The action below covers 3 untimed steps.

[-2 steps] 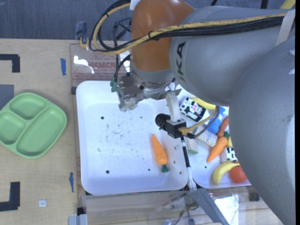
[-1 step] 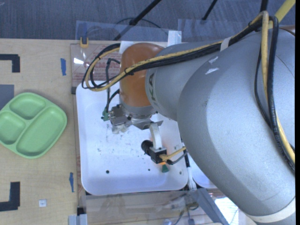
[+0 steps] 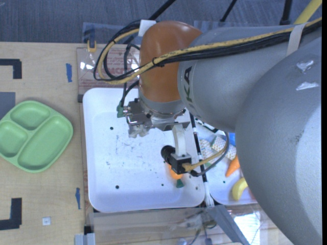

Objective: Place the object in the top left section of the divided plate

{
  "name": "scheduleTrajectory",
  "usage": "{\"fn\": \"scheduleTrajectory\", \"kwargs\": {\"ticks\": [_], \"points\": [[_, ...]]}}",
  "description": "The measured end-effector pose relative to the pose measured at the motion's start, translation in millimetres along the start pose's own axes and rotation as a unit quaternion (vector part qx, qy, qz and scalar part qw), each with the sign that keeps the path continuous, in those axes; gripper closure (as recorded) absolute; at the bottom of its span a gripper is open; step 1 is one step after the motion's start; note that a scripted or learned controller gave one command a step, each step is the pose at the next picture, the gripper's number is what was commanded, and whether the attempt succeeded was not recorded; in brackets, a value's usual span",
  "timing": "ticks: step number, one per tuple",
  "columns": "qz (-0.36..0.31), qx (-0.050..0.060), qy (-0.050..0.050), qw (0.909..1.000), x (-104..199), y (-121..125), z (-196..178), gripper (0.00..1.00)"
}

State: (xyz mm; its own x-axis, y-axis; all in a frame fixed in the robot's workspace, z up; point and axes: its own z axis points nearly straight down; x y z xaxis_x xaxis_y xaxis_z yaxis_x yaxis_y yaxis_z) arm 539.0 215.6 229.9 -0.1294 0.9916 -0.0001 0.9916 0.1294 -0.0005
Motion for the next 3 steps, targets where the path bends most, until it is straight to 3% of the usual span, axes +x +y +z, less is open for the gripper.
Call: {"fn": "scheduleTrajectory", "kwargs": {"ticks": [1, 2, 3], "points": [[-0.001, 0.0, 0.0, 1.0, 1.3, 0.3, -9.7, 1.0], [-0.001, 0.0, 0.0, 1.0, 1.5, 0.1, -9.5, 0.0], [-0.001, 0.0, 0.0, 1.0, 1.5, 0.1, -9.5, 0.0]]}}
